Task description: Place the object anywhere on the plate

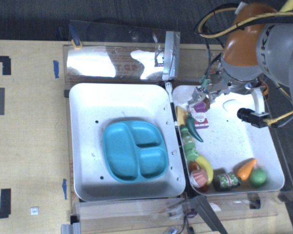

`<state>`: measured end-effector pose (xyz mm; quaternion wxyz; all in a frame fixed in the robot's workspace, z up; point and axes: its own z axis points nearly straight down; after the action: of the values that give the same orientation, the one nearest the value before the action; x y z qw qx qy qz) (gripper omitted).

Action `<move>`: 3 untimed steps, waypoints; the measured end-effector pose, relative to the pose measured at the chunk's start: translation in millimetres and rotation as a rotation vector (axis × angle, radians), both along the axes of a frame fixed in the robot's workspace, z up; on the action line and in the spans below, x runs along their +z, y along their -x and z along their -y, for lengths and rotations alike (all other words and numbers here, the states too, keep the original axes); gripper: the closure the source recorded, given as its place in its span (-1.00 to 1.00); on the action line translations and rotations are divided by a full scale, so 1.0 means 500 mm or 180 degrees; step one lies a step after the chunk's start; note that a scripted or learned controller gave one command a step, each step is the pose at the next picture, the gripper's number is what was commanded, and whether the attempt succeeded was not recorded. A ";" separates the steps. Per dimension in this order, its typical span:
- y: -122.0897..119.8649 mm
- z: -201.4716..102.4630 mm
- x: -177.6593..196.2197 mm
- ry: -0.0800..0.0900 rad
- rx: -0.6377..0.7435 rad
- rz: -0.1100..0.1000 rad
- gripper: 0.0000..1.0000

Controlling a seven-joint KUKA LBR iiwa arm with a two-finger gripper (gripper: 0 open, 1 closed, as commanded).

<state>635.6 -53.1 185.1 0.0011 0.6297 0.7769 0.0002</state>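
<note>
Pale wooden bench point(29, 145) with black corner marks and blue tape bits, dark floor along the top, plus a shiny clear panel point(122, 57) standing behind the bins. Two shallow white bins sitting side by side: left white bin point(83, 101) carrying a turquoise plastic plate with three compartments point(135, 149), nothing resting on it; right white bin point(263, 150) crowded with toy food.

Grey arm with the orange band point(246, 38) coming in from the right, yellow cables looped over it. Two-finger gripper point(203, 95) down in the upper left part of the right bin, right over a small white and maroon carton-like box point(200, 115). Can't tell how wide the claw is or whether it's actually got hold of the box; that spot is too cluttered and small to read.

Box looks upright-ish, maroon label, white sides, sitting near the bin's left wall, well apart from the plate. Beside it a dark green pepper-shaped piece point(193, 130), then a green ridged thing point(188, 145), yellow banana point(204, 165), pinkish round piece point(198, 178), green can point(228, 180), orange carrot point(246, 168) and green ball point(258, 177) along the bottom edge.
</note>
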 end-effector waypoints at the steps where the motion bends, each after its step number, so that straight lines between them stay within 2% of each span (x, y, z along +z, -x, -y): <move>1: 0.059 -0.115 0.000 -0.0007 0.0299 -0.0009 1.00; 2: 0.156 -0.265 -0.001 -0.0008 0.0630 -0.0012 1.00; 3: 0.156 -0.262 -0.001 -0.0005 0.0623 -0.0012 -1.00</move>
<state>557.7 78.0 184.5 -0.0008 0.5508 0.8347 -0.0002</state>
